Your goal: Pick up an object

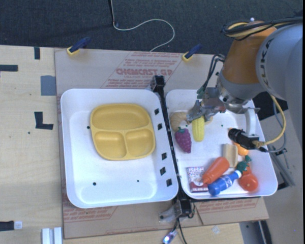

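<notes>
My gripper [199,113] hangs low over the upper left part of the right bin [267,159]. Just under its tip lies a yellow corn cob [198,129], upright in the view, its top end hidden by the gripper. Left of the cob sit a purple bunch of grapes [183,140] and a beige rounded piece [177,118]. Whether the gripper touches the cob is unclear.
Lower in the right bin lie an orange carrot [215,170], a blue bottle [224,183], a red piece [249,182], a beige cylinder [229,154] and a red-and-white card [194,176]. The left bin [73,156] holds a yellow divided plate [123,131].
</notes>
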### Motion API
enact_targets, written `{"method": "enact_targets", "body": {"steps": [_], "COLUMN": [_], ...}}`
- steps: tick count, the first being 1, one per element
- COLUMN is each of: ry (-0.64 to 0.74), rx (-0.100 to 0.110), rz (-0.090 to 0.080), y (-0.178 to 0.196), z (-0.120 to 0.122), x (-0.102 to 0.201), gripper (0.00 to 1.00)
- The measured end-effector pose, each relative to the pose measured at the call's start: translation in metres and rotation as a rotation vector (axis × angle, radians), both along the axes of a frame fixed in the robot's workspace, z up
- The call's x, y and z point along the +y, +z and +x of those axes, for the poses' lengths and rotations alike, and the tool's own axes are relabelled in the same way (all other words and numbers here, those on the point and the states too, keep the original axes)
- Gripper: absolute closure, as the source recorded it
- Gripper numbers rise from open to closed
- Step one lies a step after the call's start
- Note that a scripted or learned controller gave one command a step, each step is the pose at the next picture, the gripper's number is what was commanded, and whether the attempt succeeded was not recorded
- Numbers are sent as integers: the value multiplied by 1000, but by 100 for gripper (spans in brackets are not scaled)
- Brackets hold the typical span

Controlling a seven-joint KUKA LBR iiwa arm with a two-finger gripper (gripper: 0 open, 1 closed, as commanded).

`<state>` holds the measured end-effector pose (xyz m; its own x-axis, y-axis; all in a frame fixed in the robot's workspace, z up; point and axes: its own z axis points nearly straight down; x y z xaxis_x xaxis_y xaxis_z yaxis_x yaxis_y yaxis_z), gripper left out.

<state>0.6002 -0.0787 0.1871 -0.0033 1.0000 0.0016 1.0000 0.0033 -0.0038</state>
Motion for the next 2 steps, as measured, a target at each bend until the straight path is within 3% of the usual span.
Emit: {"method": "enact_targets", "body": {"steps": [1, 2], "ry": [4, -2], "rx": [-5, 3], "rz": [0, 0], "y": [35, 60], "z": [2, -77], "x": [71, 82], "gripper": [100, 100]}}
